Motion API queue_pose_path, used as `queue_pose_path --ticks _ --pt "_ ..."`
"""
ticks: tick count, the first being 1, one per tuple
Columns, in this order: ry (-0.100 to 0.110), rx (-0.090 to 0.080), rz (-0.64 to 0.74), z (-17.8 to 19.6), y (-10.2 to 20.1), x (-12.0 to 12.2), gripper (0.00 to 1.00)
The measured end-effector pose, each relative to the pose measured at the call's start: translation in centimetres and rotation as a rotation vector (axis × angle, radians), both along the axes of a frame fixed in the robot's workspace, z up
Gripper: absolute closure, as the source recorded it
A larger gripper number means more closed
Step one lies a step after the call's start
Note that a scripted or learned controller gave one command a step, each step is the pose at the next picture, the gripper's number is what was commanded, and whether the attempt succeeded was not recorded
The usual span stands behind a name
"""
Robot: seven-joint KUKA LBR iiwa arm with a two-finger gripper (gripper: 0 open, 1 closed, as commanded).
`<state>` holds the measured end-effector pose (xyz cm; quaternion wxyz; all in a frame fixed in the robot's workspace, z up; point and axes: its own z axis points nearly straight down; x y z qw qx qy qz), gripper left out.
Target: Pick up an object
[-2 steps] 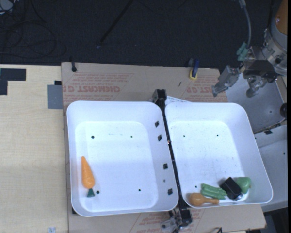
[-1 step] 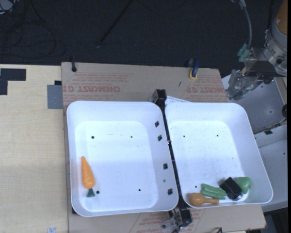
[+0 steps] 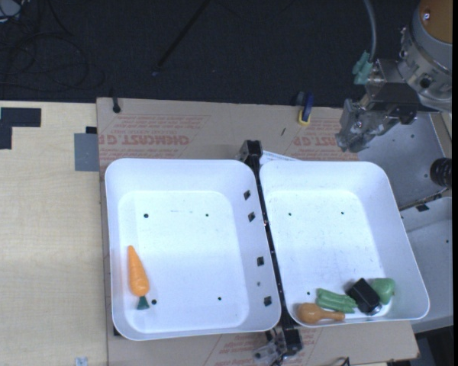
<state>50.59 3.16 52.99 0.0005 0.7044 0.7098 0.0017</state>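
Note:
An orange toy carrot [image 3: 137, 274] lies near the front left corner of the left bin [image 3: 179, 172]. In the front right corner of the right bin [image 3: 328, 172] sit a black block [image 3: 364, 295], a green bean pod [image 3: 335, 301], a green rounded piece [image 3: 383, 287] and an orange-tan pear-shaped piece [image 3: 317, 313], bunched together. My gripper [image 3: 353, 137] hangs above the bench just behind the right bin's far right rim, well away from every object. Nothing shows between its fingers.
Brown cardboard [image 3: 183, 132] lies under both bins. A yellow and blue clip [image 3: 305, 111] stands behind the right bin. A black hinge strip [image 3: 261, 235] runs between the bins. Light wood bench [image 3: 38, 242] extends to the left.

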Motion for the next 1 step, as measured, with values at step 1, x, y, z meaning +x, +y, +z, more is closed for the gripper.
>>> queue_pose_path --ticks 1 --pt "0.024 -0.004 -0.004 -16.76 3.74 1.19 1.0"
